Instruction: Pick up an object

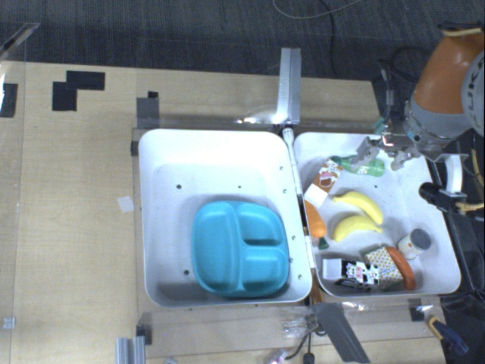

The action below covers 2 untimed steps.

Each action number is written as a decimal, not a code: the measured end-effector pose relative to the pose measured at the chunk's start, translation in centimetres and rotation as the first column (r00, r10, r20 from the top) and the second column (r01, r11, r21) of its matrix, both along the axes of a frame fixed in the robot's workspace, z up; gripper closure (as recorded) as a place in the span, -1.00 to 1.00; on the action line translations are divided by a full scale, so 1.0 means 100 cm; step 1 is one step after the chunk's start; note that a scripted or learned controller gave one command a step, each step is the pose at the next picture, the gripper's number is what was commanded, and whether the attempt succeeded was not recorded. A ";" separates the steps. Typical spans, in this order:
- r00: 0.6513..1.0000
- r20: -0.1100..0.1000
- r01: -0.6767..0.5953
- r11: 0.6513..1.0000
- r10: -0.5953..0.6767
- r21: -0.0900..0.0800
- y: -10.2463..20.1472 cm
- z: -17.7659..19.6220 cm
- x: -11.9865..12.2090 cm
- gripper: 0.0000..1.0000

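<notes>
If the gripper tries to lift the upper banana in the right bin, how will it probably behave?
The upper banana looks curved and smooth, so it may pivot or slip between narrow jaws. It lies close beside the lower banana, which a push would probably nudge. It seems solid rather than floppy, likely keeping its shape.

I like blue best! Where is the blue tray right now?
The blue tray lies in the left white bin, toward its near right corner, close to the divider. The bananas sit across that divider in the right bin.
</notes>
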State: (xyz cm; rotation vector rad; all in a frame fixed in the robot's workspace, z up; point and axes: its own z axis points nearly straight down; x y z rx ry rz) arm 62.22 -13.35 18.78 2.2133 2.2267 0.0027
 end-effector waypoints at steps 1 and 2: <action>1.000 0.002 0.031 1.000 -0.031 -0.001 -0.040 0.020 -0.043 -1.00; 1.000 0.008 0.027 1.000 -0.027 -0.001 -0.039 0.031 -0.041 1.00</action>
